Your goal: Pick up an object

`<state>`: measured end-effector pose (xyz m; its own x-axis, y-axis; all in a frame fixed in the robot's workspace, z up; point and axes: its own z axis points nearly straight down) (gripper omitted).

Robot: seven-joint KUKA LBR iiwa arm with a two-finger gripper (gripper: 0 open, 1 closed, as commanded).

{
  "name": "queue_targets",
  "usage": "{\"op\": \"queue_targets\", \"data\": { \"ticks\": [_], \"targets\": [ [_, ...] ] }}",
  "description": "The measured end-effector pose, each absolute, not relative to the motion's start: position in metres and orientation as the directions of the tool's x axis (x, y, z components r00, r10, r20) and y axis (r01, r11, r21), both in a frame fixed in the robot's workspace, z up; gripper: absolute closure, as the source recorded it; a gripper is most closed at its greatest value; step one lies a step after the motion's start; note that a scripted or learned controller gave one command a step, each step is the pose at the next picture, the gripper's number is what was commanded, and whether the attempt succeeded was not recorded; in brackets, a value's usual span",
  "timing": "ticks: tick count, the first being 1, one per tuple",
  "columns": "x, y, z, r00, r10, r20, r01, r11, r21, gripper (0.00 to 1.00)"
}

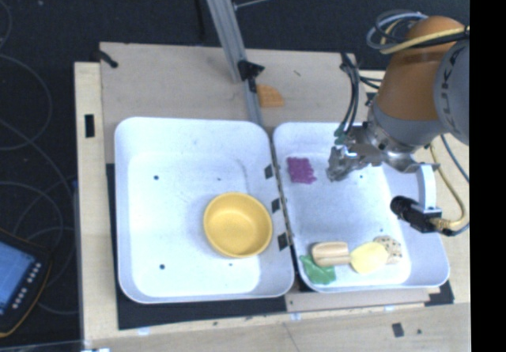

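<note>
My gripper [340, 167] hangs over the right bin [360, 220], near its upper middle, with the fingers pointing down. A purple bunch of grapes [301, 170] lies just left of the fingers, apart from them. Nothing shows between the fingers. Along the right bin's front edge lie a tan bread-like roll [330, 253], a yellow lemon-like piece [368, 258], a speckled beige piece [389, 247] and a green leaf-like piece [314, 269]. A yellow bowl [237, 224] sits in the left bin [158, 184].
A slanted metal rail [229, 34] runs from the top down to the divider between the bins. A small orange object [269, 96] lies on the bench behind the bins. A black connector with cables [415, 214] hangs at the right bin's right side.
</note>
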<state>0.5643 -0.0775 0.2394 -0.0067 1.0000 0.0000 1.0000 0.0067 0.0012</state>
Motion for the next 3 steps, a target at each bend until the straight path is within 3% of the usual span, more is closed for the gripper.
{"op": "queue_targets", "data": {
  "ticks": [3],
  "targets": [
    [0.567, 0.08, 0.236, -0.009, 1.0, 0.002, 1.0, 0.009, 0.001, 1.0]
  ]
}}
